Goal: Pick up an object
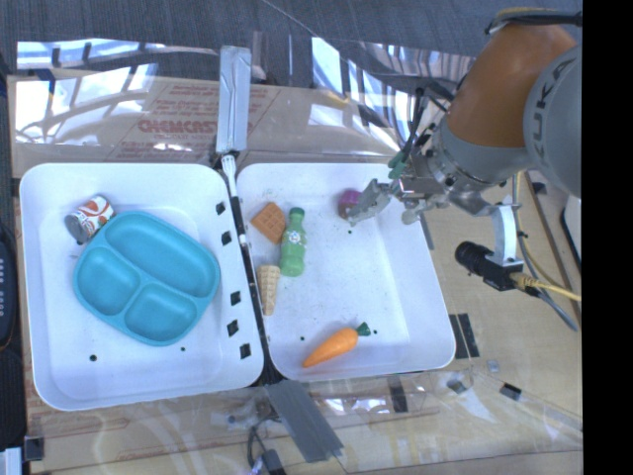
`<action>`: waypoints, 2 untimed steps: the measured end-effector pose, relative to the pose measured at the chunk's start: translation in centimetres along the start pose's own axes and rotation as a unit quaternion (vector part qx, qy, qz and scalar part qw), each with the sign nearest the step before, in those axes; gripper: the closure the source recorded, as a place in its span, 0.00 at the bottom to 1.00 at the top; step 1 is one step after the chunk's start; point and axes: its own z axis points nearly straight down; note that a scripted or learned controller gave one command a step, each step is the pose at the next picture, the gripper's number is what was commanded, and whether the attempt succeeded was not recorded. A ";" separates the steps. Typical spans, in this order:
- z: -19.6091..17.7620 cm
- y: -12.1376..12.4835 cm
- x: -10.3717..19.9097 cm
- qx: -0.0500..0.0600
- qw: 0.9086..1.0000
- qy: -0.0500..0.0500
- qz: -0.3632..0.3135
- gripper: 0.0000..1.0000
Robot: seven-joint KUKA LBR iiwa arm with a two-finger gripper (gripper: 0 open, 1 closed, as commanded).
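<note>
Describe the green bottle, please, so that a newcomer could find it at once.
Look in the right bin, near its left wall. The green bottle lies there between a tan cracker and a pale cone. It is the only green thing lying in either bin, and it has a white cap.

Purple round object (349, 202) lies in right bin's far part; upright unclear.

You get bright, even light; white bins (326, 359) nearly blown out, glare streaks on the clear panel (129, 67) along the bench's far edge, slight softness overall.
</note>
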 end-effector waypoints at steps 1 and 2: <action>17.2 4.5 1.8 -0.002 1.000 0.001 0.031 0.00; 18.6 1.0 2.6 0.001 0.997 0.001 0.083 0.00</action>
